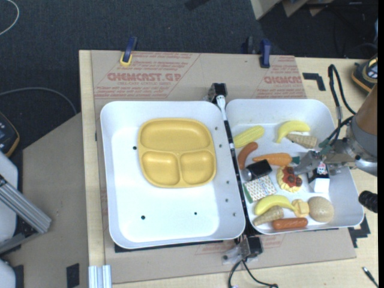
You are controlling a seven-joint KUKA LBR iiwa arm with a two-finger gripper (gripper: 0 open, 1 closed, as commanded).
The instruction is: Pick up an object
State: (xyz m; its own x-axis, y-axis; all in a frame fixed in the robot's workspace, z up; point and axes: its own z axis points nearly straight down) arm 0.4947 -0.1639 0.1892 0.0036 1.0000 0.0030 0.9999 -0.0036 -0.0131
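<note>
The right bin (324, 110) holds several toy foods. Along its far side lie a corn cob (248, 135), a yellow banana (292, 128) and a pale cone (302, 140). A reddish sausage (246, 153), an orange carrot (273, 159) and a small black block (259, 168) lie mid-bin. My gripper (305, 162) reaches in from the right, low over the bin. It sits just right of the carrot's end and just above a red-and-yellow food piece (290, 180). I see nothing lifted in it.
The left bin (120, 179) holds a yellow divided plate (177, 150). Near the right bin's front lie a checked waffle (260, 189), a second banana (273, 204), a hot dog (289, 224) and a bread roll (321, 209). The divider between the bins (231, 161) runs close to the sausage.
</note>
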